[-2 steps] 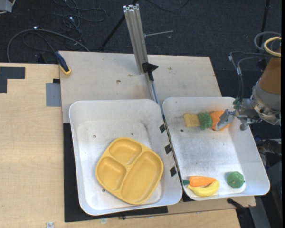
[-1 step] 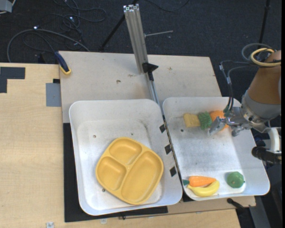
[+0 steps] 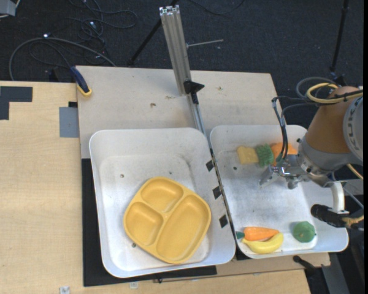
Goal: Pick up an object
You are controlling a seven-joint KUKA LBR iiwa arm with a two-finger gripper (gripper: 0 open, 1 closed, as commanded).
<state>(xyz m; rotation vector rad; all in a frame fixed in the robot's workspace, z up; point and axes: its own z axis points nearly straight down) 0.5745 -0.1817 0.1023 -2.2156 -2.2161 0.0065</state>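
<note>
banana (image 3: 265, 244), carrot (image 3: 259, 233) lower right; yellow tray (image 3: 167, 218) left bin | jaws (image 3: 281, 173) right bin, state unclear; no legible writing

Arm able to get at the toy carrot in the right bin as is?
Probably yes. The carrot lies uncovered near the right bin's front edge, touching only the banana; the hand hovers over the same bin with bare floor between.

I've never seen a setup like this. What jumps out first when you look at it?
Probably the big yellow plastic divided plate, lying alone in the left white bin. Next, the grey arm with its orange band reaching into the right white bin from the right, its gripper low over the bin floor beside a small yellow, green and orange cluster of toy food. Along that bin's near edge lie an orange toy carrot, a yellow toy banana and a green round toy.
</note>
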